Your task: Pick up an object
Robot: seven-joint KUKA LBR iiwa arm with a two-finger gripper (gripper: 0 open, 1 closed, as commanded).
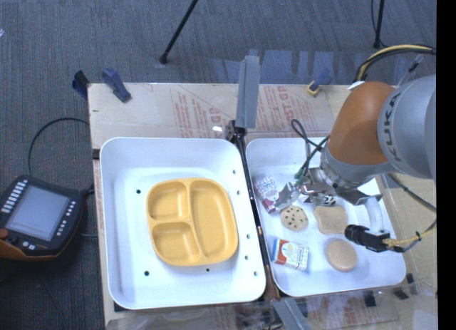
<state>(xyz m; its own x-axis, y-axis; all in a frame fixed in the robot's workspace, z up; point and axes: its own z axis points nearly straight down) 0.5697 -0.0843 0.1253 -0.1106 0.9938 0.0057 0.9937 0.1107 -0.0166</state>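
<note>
While working with the gripper (298, 190) low in the right bin (388, 268), aim at just one thing. Cannot tell from here if open or shut, and cannot see anything held in it. Closest by: the small packet (266, 192), just beside it on the side of the other bin, and the cookie (293, 217), just in front. Probably best to go for the packet, since puffy and easy to pinch; the cookie lies flat and may slip. Come straight down, centre over it, close slowly, then lift straight up. Watch the wall between the two bins, very near the packet, so easy to bump. Watch the toast (330, 219) too, just beside the cookie. Little room at the front, with the box (291, 254) and the bun (341, 254) near the front wall. More bare floor at the back of this bin. Over in the left bin (117, 179), just the yellow tray (191, 220), well apart from all this.
</note>
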